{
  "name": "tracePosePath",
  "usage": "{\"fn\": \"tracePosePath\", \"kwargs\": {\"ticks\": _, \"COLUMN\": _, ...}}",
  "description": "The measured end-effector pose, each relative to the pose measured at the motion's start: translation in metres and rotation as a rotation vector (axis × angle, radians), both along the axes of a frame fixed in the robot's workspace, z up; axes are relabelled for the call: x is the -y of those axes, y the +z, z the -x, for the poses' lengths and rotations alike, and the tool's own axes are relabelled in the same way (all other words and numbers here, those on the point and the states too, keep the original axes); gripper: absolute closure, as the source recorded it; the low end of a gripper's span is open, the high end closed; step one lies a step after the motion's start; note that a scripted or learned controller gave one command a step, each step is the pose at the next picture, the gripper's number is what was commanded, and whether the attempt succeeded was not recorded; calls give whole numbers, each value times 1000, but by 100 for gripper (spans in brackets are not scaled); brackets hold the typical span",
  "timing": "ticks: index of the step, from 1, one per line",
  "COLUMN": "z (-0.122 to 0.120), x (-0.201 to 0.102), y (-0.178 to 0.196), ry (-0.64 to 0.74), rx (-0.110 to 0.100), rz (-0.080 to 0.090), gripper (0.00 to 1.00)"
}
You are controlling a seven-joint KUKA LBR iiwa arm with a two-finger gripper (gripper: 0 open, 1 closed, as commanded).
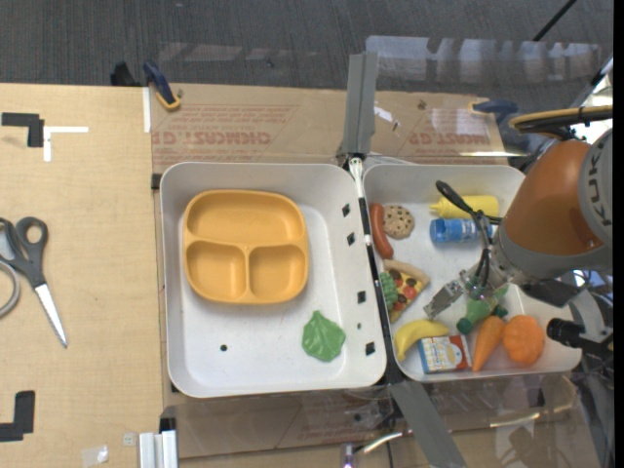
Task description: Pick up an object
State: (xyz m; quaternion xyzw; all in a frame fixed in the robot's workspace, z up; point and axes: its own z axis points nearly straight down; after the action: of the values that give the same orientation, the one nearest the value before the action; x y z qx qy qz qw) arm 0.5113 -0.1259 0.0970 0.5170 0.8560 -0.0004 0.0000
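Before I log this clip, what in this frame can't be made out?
- Gripper, camera view: the fingers blur into the toys beneath, so open or shut is unclear, and so is whether it holds anything.
- Green toy: partly covered by the gripper, so its kind is unclear.
- Small carton: print too small to read.
- Arm: cut off by the right edge and hides part of the right bin.

The gripper [466, 295] hangs low over toy food in the right bin [414, 175].

Bench [78, 291]: 2 bins [195, 359], scissors [34, 271].
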Motion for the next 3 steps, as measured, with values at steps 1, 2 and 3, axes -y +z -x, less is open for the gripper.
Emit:
{"fn": "tracePosePath", "kwargs": {"ticks": 1, "z": -62, "x": 0, "y": -4, "ry": -144, "rx": 2, "rz": 1, "gripper": 0}}
{"fn": "tracePosePath", "kwargs": {"ticks": 2, "z": -132, "x": -10, "y": -5, "ry": -193, "rx": -30, "rz": 3, "gripper": 0}}
{"fn": "tracePosePath", "kwargs": {"ticks": 3, "z": -91, "x": 29, "y": -5, "ry": -119, "rx": 1, "rz": 1, "gripper": 0}}
